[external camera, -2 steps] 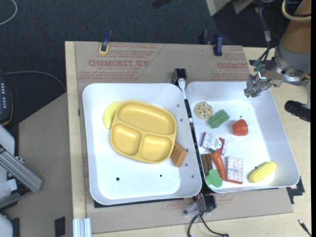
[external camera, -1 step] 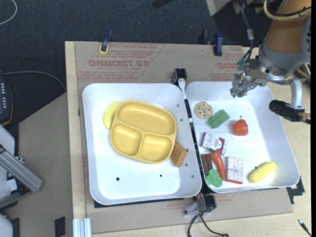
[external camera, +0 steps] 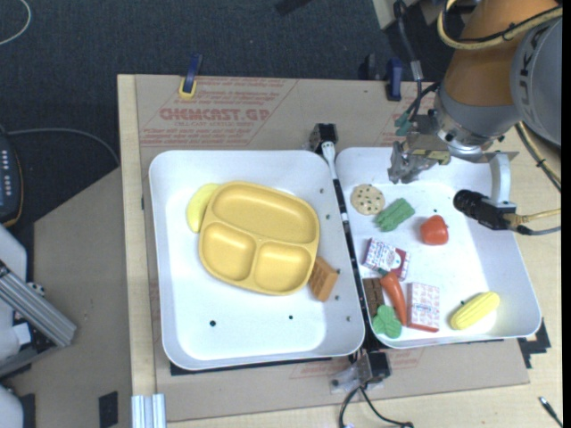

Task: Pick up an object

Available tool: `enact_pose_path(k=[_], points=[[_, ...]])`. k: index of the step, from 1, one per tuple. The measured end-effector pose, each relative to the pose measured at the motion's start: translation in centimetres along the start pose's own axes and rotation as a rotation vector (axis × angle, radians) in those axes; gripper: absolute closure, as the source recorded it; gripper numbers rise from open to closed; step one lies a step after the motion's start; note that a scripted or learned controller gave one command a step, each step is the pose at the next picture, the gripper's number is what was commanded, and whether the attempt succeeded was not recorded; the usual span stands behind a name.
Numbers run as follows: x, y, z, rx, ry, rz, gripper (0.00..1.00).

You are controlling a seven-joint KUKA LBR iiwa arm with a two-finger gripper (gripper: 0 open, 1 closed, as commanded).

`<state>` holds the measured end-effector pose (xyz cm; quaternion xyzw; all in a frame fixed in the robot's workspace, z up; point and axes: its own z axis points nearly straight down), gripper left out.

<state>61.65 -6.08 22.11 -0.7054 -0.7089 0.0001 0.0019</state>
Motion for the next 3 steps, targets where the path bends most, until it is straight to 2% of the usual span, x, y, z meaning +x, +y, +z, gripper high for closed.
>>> enact_pose_path(k=[1, 2, 3], points=[[5.3, -1.3, -1.3, -0.001, 0.000, -0.001, 1.00], [6.3, -2.4, 0.5, 0.002, -0.002, 0.004, 1.00], [5.4, -2.4, -1.1, -0.006, -0.003, 0.005, 1.00]])
